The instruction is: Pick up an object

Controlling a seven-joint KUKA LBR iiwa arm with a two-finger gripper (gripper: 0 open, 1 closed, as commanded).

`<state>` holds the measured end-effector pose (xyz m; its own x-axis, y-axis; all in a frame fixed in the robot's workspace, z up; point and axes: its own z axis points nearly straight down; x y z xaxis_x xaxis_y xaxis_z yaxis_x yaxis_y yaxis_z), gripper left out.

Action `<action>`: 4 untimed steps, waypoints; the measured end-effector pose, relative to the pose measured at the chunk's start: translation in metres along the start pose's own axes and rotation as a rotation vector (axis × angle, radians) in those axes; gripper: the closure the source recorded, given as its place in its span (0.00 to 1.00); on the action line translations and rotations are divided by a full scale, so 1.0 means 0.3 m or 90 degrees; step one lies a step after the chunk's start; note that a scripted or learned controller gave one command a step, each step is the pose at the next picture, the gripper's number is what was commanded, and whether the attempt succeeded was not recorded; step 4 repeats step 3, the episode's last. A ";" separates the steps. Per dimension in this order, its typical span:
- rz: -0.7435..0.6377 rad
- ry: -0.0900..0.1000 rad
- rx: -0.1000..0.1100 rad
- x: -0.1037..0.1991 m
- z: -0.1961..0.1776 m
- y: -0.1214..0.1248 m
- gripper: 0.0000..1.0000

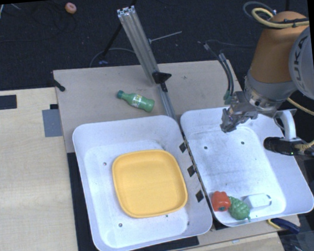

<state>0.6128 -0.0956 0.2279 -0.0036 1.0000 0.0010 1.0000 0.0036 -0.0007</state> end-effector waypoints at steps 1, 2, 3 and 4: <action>0.000 0.000 0.000 0.151 0.017 -0.018 1.00; 0.000 0.000 0.000 0.320 -0.020 -0.018 1.00; 0.000 0.000 0.000 0.474 -0.035 -0.034 1.00; 0.000 0.000 0.000 0.474 -0.035 -0.034 1.00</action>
